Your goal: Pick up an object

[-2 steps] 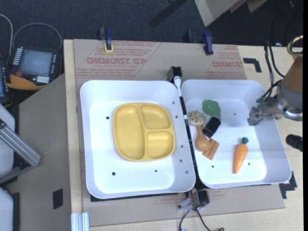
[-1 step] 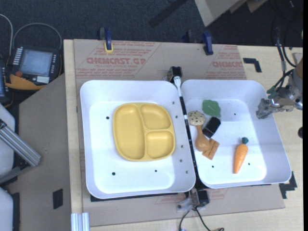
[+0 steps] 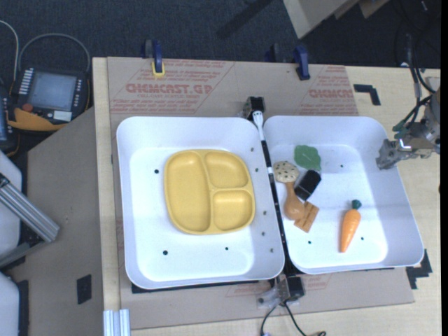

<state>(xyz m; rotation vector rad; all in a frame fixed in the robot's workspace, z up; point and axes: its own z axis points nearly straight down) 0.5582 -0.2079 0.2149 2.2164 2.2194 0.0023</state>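
The right white bin (image 3: pixel 392 254) holds several small objects. An orange toy carrot (image 3: pixel 349 229) with a green tip lies at the centre right. A green leafy piece (image 3: pixel 307 157) lies near the far side, with a tan spotted cookie (image 3: pixel 283 171) and a black block (image 3: pixel 306 184) beside it. A brown and orange piece (image 3: pixel 300 212) lies by the bin's left wall. My gripper (image 3: pixel 389 155) hangs over the bin's right rim, well right of all the objects, with nothing seen in it.
The left white bin (image 3: pixel 140 208) holds a yellow divided plate (image 3: pixel 208 190). Both bins rest on a cardboard sheet (image 3: pixel 210 82) held by blue clamps (image 3: pixel 157 56). A control pendant (image 3: pixel 47 95) sits off the bench at the far left.
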